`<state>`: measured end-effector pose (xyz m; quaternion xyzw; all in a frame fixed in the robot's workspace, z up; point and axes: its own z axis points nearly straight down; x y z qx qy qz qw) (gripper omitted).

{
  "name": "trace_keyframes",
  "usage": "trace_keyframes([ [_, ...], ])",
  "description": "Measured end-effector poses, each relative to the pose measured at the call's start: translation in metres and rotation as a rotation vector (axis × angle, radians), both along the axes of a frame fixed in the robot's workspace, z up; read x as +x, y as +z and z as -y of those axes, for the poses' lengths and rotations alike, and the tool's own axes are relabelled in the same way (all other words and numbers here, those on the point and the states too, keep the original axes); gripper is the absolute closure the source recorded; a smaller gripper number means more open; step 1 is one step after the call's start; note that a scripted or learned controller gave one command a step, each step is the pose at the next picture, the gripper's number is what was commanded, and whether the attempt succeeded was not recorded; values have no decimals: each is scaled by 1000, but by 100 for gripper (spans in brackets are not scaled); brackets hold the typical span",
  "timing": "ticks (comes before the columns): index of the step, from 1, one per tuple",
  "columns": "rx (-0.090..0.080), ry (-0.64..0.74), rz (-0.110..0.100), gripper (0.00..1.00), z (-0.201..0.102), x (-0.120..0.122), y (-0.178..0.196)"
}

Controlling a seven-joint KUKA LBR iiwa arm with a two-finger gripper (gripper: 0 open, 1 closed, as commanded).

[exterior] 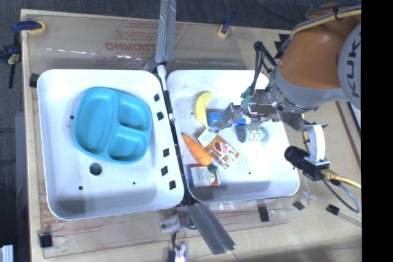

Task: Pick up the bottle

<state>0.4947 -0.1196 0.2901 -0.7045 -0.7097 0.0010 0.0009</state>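
A small clear bottle (253, 133) with a blue cap and a greenish label lies on its side in the right bin (270, 178), near the bin's middle right. My gripper (236, 118) hangs low over the bin, just left of and above the bottle. It sits between the bottle and a blue object (214, 119). I see nothing clearly held in it. The arm's wrist covers the bin's upper right part.
In the right bin also lie a yellow banana (202, 105), an orange carrot (196, 148), a patterned snack pack (221, 151) and a small carton (203, 177). The left bin (55, 193) holds a blue divided plate (113, 124) and a small dark object (95, 169).
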Motion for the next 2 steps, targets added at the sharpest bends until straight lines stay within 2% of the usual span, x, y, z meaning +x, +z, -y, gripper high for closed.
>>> trace_keyframes([
  [1, 1, 123, -2, 0, 47, 46, -79],
  [2, 0, 132, -1, 0, 57, 102, -195],
])
